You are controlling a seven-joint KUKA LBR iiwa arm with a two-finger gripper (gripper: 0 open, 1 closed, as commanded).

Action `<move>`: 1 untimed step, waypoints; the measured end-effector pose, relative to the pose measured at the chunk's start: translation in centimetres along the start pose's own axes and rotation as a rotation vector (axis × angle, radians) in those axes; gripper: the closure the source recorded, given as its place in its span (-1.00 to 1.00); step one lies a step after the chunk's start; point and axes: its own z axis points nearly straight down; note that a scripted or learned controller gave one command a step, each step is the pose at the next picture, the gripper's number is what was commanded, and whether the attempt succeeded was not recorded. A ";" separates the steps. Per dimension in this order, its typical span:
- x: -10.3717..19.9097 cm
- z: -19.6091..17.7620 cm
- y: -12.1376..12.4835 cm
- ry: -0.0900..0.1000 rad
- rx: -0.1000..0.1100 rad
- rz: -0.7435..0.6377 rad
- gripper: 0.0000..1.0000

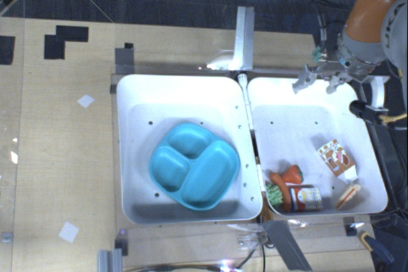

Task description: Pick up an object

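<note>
A small carton [336, 158], a can [305, 198], a carrot toy [287, 175] and what may be a pale stick [347, 195] lie in the right bin [299, 124], toward its near edge. At that bin's far rim hangs the pincer [320, 81], 2 fingers spread, holding nothing. Left of the bin sits a blue divided tray [194, 165].

My grey arm with its orange band [376, 9] runs off the right edge. The small red-and-white printed carton [336, 158] bears markings too small to read. The orange toy carrot [285, 176] lies partly behind the labelled tin can [303, 198].
</note>
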 end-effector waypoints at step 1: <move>0.1 -0.3 0.6 -0.002 -0.003 -0.105 -1.00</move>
